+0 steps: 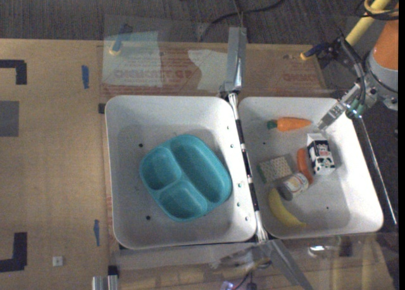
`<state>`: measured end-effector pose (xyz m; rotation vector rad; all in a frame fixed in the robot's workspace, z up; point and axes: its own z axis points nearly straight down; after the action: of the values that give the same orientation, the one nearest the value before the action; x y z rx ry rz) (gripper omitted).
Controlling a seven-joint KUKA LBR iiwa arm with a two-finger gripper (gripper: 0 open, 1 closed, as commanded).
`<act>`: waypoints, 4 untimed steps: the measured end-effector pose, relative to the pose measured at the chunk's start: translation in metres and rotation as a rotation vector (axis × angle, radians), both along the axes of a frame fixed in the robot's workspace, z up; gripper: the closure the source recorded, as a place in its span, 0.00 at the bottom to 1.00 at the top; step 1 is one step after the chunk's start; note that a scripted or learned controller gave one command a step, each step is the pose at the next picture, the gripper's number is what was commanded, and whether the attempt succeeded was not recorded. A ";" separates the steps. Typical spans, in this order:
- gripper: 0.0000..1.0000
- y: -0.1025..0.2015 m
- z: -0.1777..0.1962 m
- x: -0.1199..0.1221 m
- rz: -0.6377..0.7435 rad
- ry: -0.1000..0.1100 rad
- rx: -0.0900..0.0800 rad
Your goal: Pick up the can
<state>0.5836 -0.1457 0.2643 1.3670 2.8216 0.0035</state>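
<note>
Small silver-grey metal can lying tipped on its side in the right shallow white plastic bin, near that bin's middle, long axis running on a diagonal from lower left to upper right, one round end turned toward the bin's lower left. Touching or nearly touching neighbours on most sides: curved yellow plastic banana just below and left, flat speckled grey-green sponge pad just above and left, small orange oblong piece against the upper right end. White carton with dark printed panels just beside that orange piece, further right. Orange plastic carrot with green stub well apart, lying crosswise near the bin's far wall.

Left shallow white plastic bin holding one teal divided plastic plate, set at a tilt near the centre, compartments bare.

Open floor in the right bin along its right side and lower right corner; crowded toward the left half. Metal divider strip between the two bins.

Grey two-finger gripper poised over the right bin's far right corner, slanting down and left, well apart from the can, nothing between the fingers; spread or pressed together, cannot tell.
</note>
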 end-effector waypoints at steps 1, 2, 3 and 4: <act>1.00 0.037 0.088 0.043 -0.367 0.000 0.001; 1.00 0.030 0.169 0.083 -0.575 0.002 0.002; 1.00 -0.011 0.172 0.084 -0.894 0.001 0.003; 1.00 -0.066 0.172 0.078 -1.064 0.001 0.003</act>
<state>0.6616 -0.2116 0.4359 2.6113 1.7391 0.0018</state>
